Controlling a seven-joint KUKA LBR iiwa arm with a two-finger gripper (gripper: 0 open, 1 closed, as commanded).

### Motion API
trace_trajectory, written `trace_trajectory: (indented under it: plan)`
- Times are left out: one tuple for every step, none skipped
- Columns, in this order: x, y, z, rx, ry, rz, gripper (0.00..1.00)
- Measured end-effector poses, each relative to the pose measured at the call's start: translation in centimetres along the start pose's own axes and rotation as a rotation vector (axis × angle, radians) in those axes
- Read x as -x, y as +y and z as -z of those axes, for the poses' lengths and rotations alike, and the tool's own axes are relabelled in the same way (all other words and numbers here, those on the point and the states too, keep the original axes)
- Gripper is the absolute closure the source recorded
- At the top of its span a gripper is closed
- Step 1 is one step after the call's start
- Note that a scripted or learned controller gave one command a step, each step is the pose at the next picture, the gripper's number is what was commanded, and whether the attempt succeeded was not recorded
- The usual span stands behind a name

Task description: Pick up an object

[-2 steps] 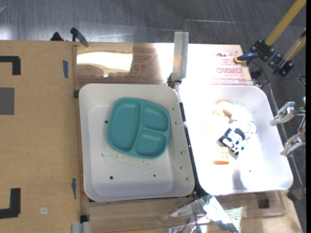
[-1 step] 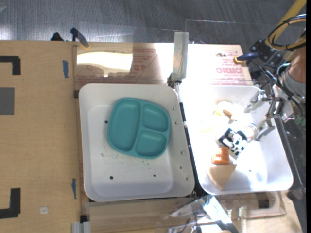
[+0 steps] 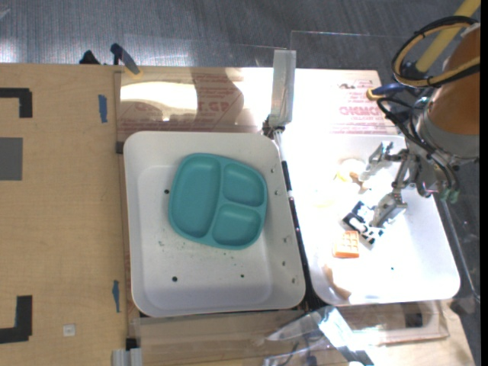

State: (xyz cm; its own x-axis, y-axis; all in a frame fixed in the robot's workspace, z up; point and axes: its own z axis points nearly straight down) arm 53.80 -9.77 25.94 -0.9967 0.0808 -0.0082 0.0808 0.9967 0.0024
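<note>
Tool (image 3: 385, 181) fingers spread wide, holding nothing, hovering in the right bin (image 3: 427, 269) just above a black-and-white object (image 3: 363, 226); an orange waffle piece (image 3: 348, 245) lies beside it. Left bin (image 3: 152, 280) holds a teal divided plate (image 3: 217, 200).

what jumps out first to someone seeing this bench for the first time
The teal divided plate stands out most, lying alone in the left bin against its white floor. Next is the arm's pincer, reaching in from the right over the brightly lit right bin. Just below it lie a small black-and-white object and an orange piece.
</note>
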Motion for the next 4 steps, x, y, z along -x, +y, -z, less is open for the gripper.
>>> trace_trajectory:
  plan:
    - [-0.6, -7.7, -4.0, -0.004, 0.008, -0.325, 0.0]
    - [-0.5, -7.5, -3.9, -0.003, 0.006, -0.322, 0.0]
    - [3.2, 1.1, -16.9, -0.001, -0.008, -0.254, 0.0]
    - [3.6, 1.0, -15.7, -0.002, -0.02, -0.254, 1.0]
